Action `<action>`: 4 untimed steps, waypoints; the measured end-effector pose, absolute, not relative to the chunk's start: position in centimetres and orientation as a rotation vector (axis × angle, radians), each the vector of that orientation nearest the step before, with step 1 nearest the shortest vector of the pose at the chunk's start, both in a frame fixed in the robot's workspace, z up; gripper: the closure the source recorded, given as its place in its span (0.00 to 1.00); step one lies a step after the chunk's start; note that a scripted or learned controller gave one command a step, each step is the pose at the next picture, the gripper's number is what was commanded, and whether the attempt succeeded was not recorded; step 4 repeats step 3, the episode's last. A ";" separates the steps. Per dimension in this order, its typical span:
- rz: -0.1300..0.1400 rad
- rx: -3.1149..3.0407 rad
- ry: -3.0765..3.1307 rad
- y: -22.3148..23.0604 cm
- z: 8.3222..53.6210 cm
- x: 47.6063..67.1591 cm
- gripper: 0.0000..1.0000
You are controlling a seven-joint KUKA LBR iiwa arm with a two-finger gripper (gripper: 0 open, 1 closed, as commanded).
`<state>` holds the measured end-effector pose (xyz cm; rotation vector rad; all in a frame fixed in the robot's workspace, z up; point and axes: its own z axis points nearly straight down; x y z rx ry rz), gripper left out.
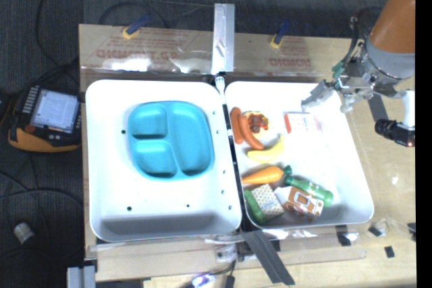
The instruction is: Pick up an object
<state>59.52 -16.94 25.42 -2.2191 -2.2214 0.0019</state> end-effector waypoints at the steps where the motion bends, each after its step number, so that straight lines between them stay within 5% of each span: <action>1: 0.005 -2.256 -2.182 -12.3 22.4 50.8 0.00; 2: -0.011 -2.070 -2.378 -12.5 10.4 49.0 0.00; 3: -0.008 -2.015 -2.422 -10.1 9.0 54.1 0.00; 4: -0.008 -2.015 -2.422 -10.1 9.0 54.1 0.00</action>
